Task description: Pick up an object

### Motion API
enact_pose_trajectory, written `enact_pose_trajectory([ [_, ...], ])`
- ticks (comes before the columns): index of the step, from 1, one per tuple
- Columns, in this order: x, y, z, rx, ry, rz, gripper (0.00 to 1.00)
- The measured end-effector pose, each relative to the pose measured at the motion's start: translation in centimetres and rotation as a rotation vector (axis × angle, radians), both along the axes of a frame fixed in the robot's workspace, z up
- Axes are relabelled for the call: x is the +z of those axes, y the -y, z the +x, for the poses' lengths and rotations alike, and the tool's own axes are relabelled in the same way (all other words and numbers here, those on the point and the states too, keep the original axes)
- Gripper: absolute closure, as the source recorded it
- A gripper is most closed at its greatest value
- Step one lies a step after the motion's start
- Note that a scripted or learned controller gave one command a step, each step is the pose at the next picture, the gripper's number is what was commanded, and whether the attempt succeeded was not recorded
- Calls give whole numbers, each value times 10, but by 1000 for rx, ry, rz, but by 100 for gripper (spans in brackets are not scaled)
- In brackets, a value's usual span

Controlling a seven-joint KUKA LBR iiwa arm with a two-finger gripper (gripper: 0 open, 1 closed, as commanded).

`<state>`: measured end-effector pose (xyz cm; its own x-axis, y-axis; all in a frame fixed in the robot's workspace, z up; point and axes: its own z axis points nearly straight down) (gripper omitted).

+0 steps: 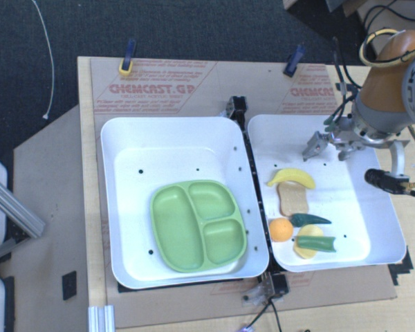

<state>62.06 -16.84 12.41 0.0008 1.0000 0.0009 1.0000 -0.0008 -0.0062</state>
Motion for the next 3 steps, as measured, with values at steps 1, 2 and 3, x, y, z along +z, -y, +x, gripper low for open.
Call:
enact_pose_trajectory([
  [1,-42,-1,-1,1,0,1,0],
  [2,-28,0,1,0,7,-1,100],
  [3,31,4,-6,0,12,-3,100],
])
